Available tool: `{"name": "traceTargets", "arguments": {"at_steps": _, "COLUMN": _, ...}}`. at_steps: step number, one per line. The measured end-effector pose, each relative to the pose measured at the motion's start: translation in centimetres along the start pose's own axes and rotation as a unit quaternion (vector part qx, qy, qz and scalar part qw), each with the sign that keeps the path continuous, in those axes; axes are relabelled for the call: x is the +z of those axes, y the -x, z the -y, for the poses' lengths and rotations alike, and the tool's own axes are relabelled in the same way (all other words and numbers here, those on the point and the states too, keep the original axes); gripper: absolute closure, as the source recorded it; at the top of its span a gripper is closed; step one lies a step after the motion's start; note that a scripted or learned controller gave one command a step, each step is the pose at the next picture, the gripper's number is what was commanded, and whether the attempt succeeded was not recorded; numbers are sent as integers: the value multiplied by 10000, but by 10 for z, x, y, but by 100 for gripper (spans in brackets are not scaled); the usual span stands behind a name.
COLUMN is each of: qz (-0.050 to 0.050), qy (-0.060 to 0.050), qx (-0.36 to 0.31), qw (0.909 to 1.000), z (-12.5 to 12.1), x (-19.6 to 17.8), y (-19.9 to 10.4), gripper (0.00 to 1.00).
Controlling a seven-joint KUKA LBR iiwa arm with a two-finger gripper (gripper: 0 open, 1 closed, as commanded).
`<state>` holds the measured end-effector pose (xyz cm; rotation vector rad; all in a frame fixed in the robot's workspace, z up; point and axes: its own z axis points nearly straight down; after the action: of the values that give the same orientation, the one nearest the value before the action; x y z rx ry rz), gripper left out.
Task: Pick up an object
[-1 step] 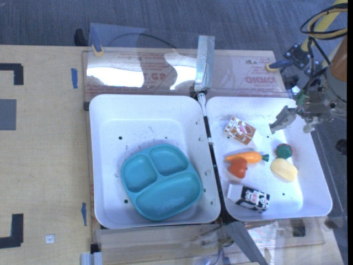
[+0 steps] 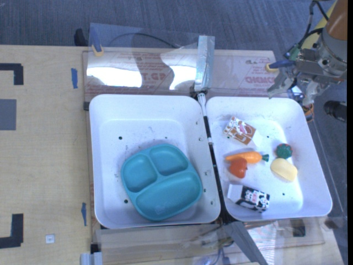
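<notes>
**Two bins side by side, most items sitting in the right one**

Two bins are sitting side by side on the tabletop (image 2: 38, 148), touching along their inner rims. The left bin (image 2: 105, 126) is holding a divided plate (image 2: 160, 181) toward its near side. In the right bin (image 2: 314, 175), a snack packet (image 2: 239, 130) is lying toward the far side; a carrot (image 2: 244, 158) is lying at the middle, with a tomato (image 2: 237, 170) touching its near side. To their right a round vegetable (image 2: 284, 150) is sitting just behind a lemon (image 2: 284, 170). A small carton (image 2: 249, 197) is lying nearest the front rim. The pincer (image 2: 292, 87) is hanging over the right bin's far right corner.
</notes>
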<state>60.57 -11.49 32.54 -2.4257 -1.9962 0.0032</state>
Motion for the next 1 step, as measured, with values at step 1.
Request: {"name": "traceTargets", "arguments": {"at_steps": 1, "qz": -13, "qy": -56, "qx": -1378, "qw": 9904, "z": 31, "x": 169, "y": 50, "gripper": 0}}
